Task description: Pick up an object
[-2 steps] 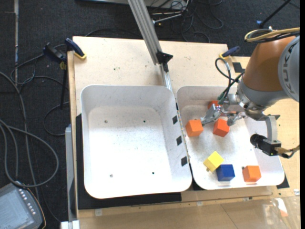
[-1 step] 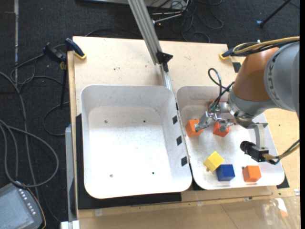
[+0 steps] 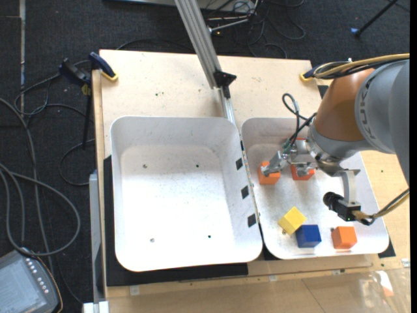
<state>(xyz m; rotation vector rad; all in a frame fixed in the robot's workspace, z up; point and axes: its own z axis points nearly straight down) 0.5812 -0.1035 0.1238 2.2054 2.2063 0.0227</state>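
We are seeing the end effector [image 3: 287,167] hanging low in the right bin [image 3: 374,194], its orange-tipped fingers [image 3: 270,174] spread apart with nothing between them. The 3 blocks are lying nearer the bin's front wall: a yellow block [image 3: 291,220], a blue block [image 3: 308,235] touching it, and an orange block [image 3: 344,237] just beside. We are judging the pick as not yet done, since no block is gripped or lifted; reaching 1 block, closing and raising are left. The left bin [image 3: 124,175] is sitting alongside on the table [image 3: 163,77].
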